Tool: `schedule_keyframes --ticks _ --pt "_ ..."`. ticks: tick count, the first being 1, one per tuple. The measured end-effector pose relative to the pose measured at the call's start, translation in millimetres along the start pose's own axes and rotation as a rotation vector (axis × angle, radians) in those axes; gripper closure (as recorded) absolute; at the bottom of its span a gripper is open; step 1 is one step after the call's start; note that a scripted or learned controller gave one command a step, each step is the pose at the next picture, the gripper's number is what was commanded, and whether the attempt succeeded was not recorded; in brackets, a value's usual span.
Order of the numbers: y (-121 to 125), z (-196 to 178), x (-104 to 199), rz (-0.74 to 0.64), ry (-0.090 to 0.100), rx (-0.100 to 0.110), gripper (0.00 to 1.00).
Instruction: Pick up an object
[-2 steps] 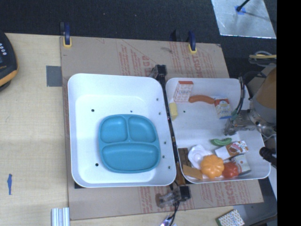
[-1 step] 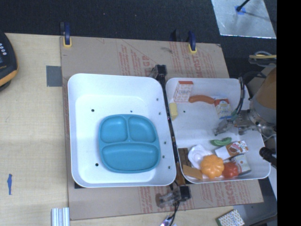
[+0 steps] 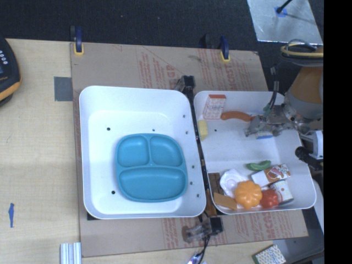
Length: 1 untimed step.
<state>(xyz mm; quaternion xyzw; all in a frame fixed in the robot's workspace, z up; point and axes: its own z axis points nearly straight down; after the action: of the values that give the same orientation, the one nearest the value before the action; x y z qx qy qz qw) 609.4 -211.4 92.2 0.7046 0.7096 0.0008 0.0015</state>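
Hovering low in the right bin (image 3: 308,202), near its far right corner, the gripper (image 3: 263,126) is pointing toward the orange sausage-shaped toy (image 3: 237,115). That toy is lying just beside the gripper on the side toward the left bin (image 3: 88,147), its long axis running along the far wall. Whether the gripper is holding anything cannot be told.
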Motion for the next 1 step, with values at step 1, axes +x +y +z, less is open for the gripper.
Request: schedule_keyframes --ticks 1 --pt "48.8 -0.5 -0.4 0.001 0.0 0.002 0.0"
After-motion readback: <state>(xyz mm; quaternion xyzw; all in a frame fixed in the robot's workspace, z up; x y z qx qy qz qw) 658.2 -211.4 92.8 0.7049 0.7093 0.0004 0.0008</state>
